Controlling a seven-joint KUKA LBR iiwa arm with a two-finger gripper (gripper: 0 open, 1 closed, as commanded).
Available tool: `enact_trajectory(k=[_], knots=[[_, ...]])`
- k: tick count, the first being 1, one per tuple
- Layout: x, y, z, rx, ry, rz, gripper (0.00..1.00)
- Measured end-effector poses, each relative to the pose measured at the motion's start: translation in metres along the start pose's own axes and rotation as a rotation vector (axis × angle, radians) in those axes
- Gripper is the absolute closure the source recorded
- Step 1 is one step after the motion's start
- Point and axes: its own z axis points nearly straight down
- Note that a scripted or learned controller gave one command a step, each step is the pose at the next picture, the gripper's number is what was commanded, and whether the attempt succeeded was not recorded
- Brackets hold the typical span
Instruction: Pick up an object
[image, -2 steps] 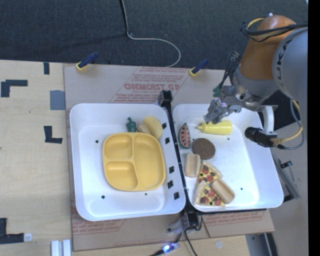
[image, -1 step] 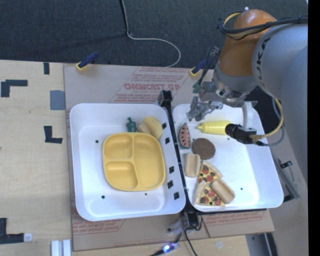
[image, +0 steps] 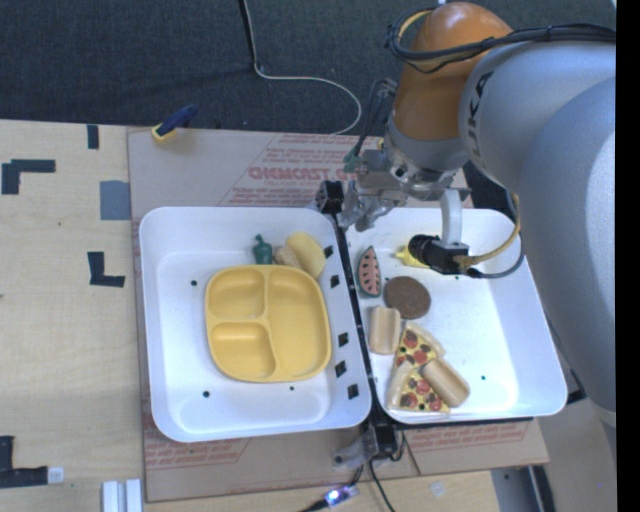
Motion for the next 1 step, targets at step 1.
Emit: enact_trajectory(k=[1], knots=[[0.0538,0.0055,0.0246,0.004,-0.001,0.001,1.00]])
